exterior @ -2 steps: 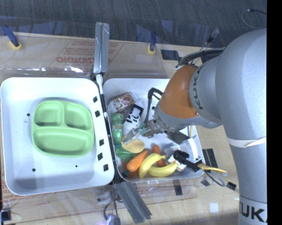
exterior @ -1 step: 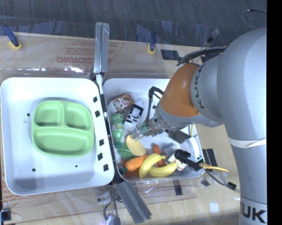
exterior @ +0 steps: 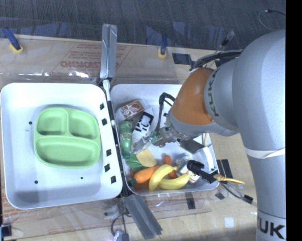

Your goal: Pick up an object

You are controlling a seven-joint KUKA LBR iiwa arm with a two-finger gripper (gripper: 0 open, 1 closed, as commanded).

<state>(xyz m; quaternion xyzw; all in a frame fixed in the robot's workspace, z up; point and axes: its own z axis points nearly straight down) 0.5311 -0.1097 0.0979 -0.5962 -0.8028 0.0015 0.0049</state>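
Toys are lying in a heap in the right bin point(exterior: 122, 95): a yellow banana point(exterior: 167, 178), an orange carrot point(exterior: 145, 174), a green bottle point(exterior: 126, 133) and a small snack pack point(exterior: 130, 109). The gripper point(exterior: 158, 137) is reaching down into the middle of the heap (nothing is showing between its fingers, and I cannot tell if they are apart). It is picking a thing to grab. Next it needs to close on just one toy. The grey arm point(exterior: 251, 94) is bending in from the right, wrist pointing down. The green plate point(exterior: 68, 137) is sitting in the left bin point(exterior: 15, 134).

- Green tray point(exterior: 68, 137) sits in the left bin point(exterior: 15, 185).
- Arm point(exterior: 226, 102) reaches into the right bin point(exterior: 141, 91) from 3 o'clock.
- Bananas point(exterior: 167, 178) and carrot point(exterior: 145, 174) lie at its 6 o'clock edge.
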